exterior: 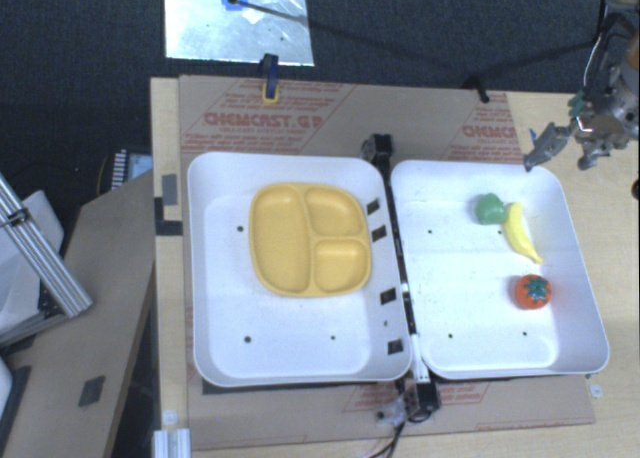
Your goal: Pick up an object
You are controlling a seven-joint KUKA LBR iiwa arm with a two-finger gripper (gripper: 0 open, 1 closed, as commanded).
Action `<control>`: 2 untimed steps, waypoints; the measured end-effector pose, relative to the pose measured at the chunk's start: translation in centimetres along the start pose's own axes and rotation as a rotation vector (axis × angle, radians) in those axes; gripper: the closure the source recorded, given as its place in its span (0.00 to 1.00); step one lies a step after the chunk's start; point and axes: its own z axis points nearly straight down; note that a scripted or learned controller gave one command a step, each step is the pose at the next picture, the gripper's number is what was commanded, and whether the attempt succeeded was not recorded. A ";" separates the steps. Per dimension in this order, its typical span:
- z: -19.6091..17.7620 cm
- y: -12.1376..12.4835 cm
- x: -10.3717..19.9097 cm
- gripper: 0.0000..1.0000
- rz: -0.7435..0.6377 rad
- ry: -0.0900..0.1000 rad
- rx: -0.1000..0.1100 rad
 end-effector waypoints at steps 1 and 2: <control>-0.6 0.2 0.1 0.00 -0.002 -0.002 -0.010; 5.4 0.0 0.8 0.00 -0.003 -0.001 -0.005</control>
